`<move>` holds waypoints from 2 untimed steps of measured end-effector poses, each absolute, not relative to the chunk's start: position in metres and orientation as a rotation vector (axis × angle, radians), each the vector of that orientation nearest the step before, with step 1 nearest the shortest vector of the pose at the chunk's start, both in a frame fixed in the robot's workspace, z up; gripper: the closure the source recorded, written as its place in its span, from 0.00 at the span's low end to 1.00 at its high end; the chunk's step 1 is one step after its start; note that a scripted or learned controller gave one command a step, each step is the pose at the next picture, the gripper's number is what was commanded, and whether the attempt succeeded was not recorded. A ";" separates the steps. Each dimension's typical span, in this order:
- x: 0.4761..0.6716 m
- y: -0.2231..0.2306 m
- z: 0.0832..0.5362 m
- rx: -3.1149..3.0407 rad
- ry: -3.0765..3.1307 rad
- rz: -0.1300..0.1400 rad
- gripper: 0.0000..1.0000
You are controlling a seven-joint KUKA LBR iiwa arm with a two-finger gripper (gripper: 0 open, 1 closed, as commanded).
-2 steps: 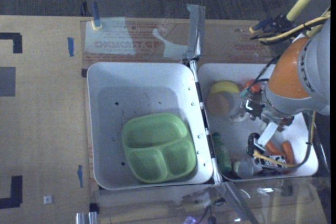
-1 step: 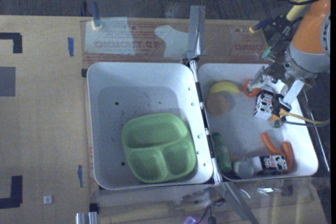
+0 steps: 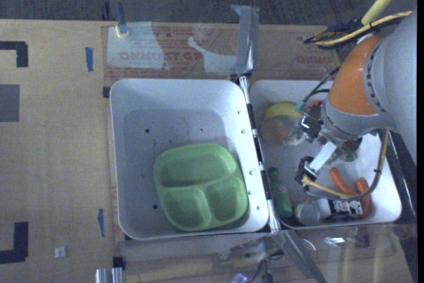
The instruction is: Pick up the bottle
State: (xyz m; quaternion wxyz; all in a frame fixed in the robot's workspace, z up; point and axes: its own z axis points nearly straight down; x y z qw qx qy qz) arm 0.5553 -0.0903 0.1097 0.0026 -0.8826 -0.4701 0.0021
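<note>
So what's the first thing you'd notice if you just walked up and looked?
The big green divided plate jumps out first, lying in the left bin. Next comes the robot arm with its bright orange band, reaching from the right over the right bin. Under it sit a yellow round thing and a green bottle lying along that bin's left wall.

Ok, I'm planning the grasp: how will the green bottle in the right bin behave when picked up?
The green bottle lies on its side, so it may roll. It lies close to the bin wall, likely cramping a grasp. It looks smooth, perhaps slippery.
</note>
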 end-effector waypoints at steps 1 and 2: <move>0.578 -0.171 0.172 -2.741 -1.532 0.003 0.00; 0.558 -0.108 0.113 -2.820 -1.372 0.007 0.00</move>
